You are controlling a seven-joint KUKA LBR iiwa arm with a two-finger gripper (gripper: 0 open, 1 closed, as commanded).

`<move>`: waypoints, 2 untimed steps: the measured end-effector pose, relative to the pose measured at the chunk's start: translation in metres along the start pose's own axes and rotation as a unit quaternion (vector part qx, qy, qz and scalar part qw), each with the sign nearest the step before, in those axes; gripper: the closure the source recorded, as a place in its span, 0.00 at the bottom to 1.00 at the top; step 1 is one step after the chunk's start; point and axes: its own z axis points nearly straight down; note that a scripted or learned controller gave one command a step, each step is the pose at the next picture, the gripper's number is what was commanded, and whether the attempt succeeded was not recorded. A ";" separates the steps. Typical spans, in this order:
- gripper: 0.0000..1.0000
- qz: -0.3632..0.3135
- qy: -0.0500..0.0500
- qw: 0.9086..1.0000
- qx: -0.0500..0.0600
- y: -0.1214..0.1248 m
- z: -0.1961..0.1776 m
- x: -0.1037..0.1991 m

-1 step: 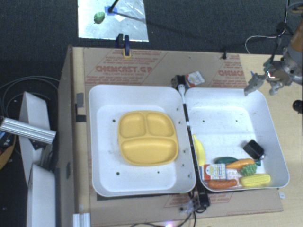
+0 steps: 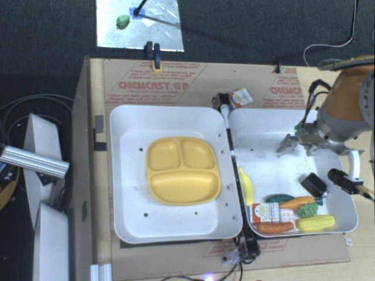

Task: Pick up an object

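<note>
My gripper (image 2: 295, 149) hangs over the upper middle of the right bin (image 2: 263, 122), above bare white floor, its fingers spread and nothing between them. The toy food lies along the bin's front: a yellow banana (image 2: 247, 186) against the left wall, an orange carrot (image 2: 297, 202), a dark green vegetable (image 2: 279, 198), a white and red packet (image 2: 269, 212), a red sausage (image 2: 274, 228), a yellow corn cob (image 2: 317, 222) and a small green piece (image 2: 307, 210). A small black block (image 2: 314, 184) lies just behind them, below and to the right of the gripper.
The left bin (image 2: 129, 157) holds a yellow divided plate (image 2: 182, 170). A small packet (image 2: 241, 97) lies on the cardboard behind the bins. The arm (image 2: 351, 98) comes in over the right bin's far right corner.
</note>
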 end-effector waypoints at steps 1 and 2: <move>0.00 -0.002 0.000 1.000 -0.003 0.055 0.002 0.057; 0.00 0.000 -0.002 1.000 -0.004 0.078 -0.069 -0.012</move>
